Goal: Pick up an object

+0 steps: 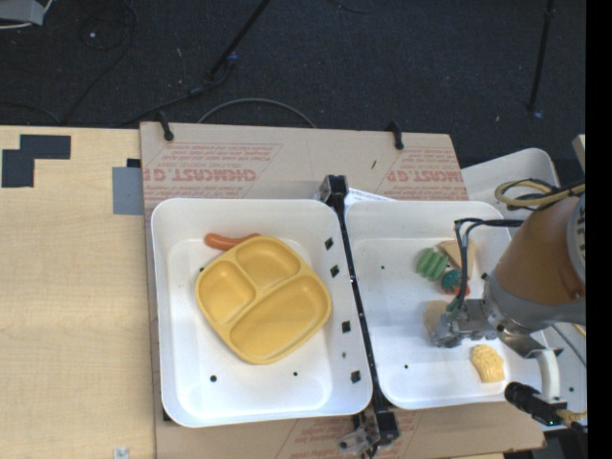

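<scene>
At the near edge of the right bin (402, 390), a yellow corn-like toy (488, 362) is lying on the white floor, just beside the gripper (449, 330) and not being touched by it. The gripper is being held low over the bin floor, reaching in from the right under the grey arm (535, 271) with its orange band; finger state cannot be told, since the metal tip is being seen only as a small grey cluster. A tan, flat piece (439, 311) is being partly covered by that tip; whether it is being gripped cannot be told. Farther back, a green ridged toy (430, 264) and a pale beige piece (449, 252) are lying together, touching or nearly so, with something small and red (450, 279) beside them. In the left bin (182, 256), a yellow three-compartment plate (263, 299) is sitting tilted, with an orange carrot-like toy (229, 240) tucked at its far edge.
</scene>
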Robot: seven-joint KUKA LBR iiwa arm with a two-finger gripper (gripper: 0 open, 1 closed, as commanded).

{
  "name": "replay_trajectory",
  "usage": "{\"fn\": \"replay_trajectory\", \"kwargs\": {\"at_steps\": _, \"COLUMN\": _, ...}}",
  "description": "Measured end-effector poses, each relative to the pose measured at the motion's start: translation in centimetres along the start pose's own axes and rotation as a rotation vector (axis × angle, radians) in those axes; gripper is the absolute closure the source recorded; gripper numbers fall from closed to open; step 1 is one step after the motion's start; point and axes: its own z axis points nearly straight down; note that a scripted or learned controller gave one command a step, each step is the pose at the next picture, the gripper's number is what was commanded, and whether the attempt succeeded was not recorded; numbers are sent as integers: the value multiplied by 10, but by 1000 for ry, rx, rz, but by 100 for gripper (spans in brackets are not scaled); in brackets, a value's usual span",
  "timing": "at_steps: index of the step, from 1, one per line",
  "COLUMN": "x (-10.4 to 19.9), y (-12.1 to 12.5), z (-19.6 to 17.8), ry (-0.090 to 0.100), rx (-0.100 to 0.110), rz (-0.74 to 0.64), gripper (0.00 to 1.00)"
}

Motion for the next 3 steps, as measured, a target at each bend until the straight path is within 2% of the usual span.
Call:
{"fn": "replay_trajectory", "kwargs": {"at_steps": 2, "x": 0, "y": 18, "z": -97, "ry": -2, "rx": -5, "rz": -7, "gripper": 100}}
{"fn": "replay_trajectory", "kwargs": {"at_steps": 3, "x": 3, "y": 19, "z": -139, "ry": -2, "rx": -5, "rz": -7, "gripper": 100}}
